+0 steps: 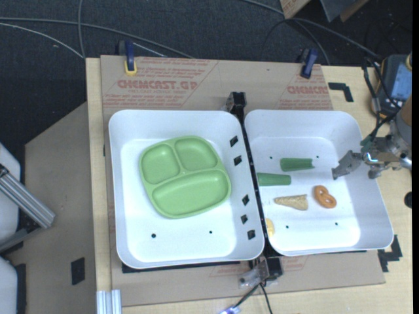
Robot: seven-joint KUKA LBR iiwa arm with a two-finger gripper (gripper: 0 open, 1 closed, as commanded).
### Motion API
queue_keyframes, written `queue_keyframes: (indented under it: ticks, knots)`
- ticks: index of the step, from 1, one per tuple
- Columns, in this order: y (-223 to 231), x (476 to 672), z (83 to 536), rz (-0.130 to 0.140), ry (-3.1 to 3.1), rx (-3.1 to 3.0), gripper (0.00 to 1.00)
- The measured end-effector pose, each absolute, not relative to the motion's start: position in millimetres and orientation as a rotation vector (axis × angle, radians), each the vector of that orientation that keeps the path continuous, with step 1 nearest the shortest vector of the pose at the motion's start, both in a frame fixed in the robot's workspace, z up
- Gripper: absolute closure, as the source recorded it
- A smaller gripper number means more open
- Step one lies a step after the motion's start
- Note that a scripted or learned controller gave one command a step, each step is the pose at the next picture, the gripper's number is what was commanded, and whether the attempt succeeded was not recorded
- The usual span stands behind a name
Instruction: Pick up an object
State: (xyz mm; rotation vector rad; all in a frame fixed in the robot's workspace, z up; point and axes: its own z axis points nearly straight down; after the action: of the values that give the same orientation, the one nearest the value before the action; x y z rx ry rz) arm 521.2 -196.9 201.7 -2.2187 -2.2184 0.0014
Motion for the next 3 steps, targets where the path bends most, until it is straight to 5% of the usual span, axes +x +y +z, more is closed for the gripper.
queue_keyframes:
  ticks: [2,3]
  knots:
    - [-204,517.0,91,0.002,-2.218,-2.217,0.0]
    - [-204,518.2,104,-0.002,-2.221,-2.221,1.0]
